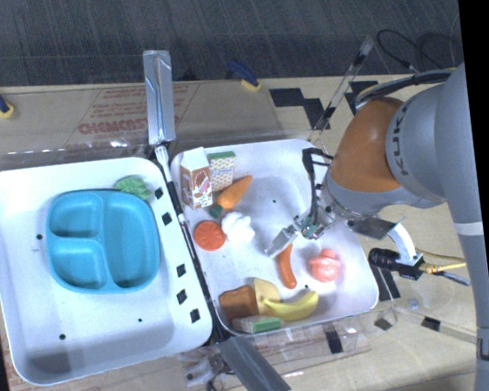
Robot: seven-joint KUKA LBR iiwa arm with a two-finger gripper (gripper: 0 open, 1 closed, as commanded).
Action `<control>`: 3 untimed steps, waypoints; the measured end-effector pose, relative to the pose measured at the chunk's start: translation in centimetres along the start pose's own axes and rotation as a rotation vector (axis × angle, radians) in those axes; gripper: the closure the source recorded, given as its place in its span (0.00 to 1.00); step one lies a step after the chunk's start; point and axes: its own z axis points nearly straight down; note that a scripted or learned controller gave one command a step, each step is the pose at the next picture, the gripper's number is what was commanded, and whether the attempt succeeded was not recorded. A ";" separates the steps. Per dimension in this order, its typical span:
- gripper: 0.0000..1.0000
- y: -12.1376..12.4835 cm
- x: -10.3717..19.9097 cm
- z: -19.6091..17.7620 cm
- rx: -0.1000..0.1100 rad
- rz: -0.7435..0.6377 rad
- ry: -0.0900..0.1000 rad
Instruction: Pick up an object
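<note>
Camera view: gripper (305,229) low in right bin (262,157) above sausage (285,267).

One fixed overhead camera looks slantwise down on both bins (76,179).

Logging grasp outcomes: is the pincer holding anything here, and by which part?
Cannot be told. The pincer sits low in the right bin, between the sausage and the pink toy; nothing visibly between its fingers.

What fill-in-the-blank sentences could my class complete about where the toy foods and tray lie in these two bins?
1. The blue tray lies in the ____ bin.
2. The banana lies against the right bin's ____ edge.
3. The carrot is coloured ____.
4. The end effector hangs over the ____ bin.

Missing words: left; near; orange; right
</note>
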 end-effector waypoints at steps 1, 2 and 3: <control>1.00 0.1 0.0 -0.8 0.002 -0.003 0.001; 1.00 -0.5 1.0 -17.7 0.000 -0.260 -0.002; 1.00 3.6 5.1 -15.6 0.005 0.344 0.002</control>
